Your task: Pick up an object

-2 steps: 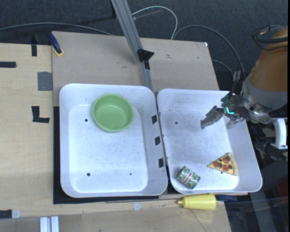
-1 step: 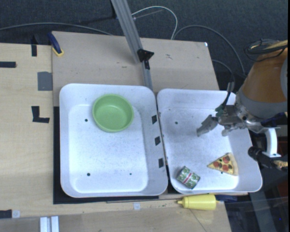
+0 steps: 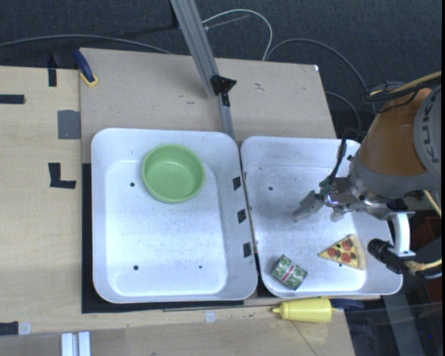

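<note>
Contents, right bin (image 3: 282,154): gripper (image 3: 308,207) at centre, hung over bare floor, nothing visible between its fingers; whether released or clenched cannot be told at this slant. Pizza slice toy (image 3: 343,251) at five o'clock of the gripper, near. Small green can (image 3: 288,271), lying on its side at six o'clock, close to the bin's front wall. Yellow bottle (image 3: 305,311) outside the bin, on the bench edge at six o'clock.

Contents, left bin (image 3: 111,199): green bowl (image 3: 173,173), upright, at nine o'clock and well apart.

Risk, as judged: a descent from the present spot would likely meet empty floor. The can may roll from a closing finger; the flat slice offers little to grip.
</note>
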